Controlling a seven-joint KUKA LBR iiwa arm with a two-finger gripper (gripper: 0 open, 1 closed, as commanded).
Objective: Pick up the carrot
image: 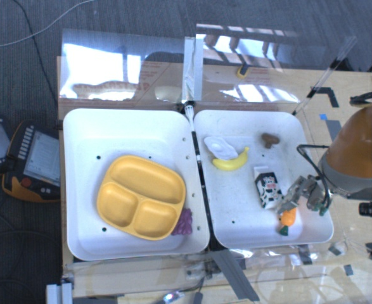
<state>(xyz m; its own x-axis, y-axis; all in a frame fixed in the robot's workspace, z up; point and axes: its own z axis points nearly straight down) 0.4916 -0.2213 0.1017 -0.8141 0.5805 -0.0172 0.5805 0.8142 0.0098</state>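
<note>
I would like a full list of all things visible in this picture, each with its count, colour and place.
bins: 2, white, side by side on the bench
divided tray: 1, yellow, in the left bin
grapes: 1 bunch, purple, left bin, at the tray's lower right edge
banana: 1, yellow, right bin, upper middle
white object: 1, white, right bin, just above the banana
brown object: 1, brown, right bin, near the back
carton: 1, white with black cow print, right bin, centre
carrot: 1, orange with green end, right bin, front right
pendant: 1, orange and grey, on the floor left of the bins
arm: 1, grey and orange, at the right
tool: 1, grey, just above the carrot
</note>
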